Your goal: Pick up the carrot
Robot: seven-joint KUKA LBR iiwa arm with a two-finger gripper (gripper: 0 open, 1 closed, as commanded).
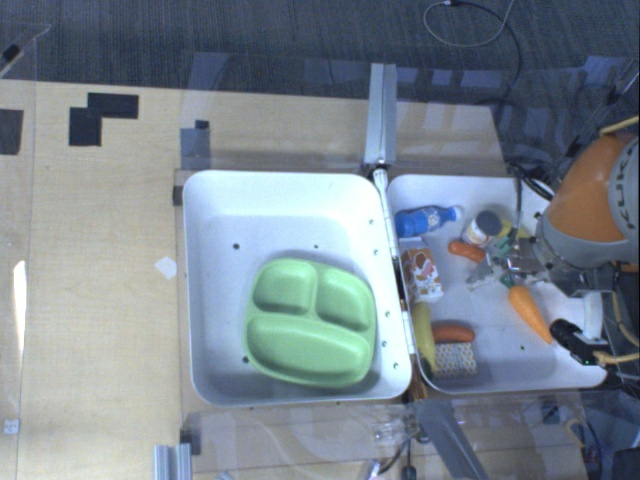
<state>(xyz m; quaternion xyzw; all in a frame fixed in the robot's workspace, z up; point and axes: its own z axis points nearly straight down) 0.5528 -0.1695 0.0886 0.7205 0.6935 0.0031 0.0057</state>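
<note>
The carrot [529, 311] is orange and tapered. It lies slanted on the floor of the right bin [500, 368], near that bin's right side. My gripper [507, 264] hangs just above and to the left of the carrot's thick end, close to it. From this angle I cannot make out whether it touches the carrot. The arm's orange band [598, 200] and grey wrist come in from the right and cover the bin's right wall.
A small orange-red piece [465, 251] and a round jar [488, 225] lie left of the gripper. A blue bottle [425, 219], a printed packet [424, 273], a yellow banana [424, 334], a red sausage [453, 332] and a textured block [455, 359] fill the bin's left half. A green divided plate [310, 320] sits in the left bin [215, 268].
</note>
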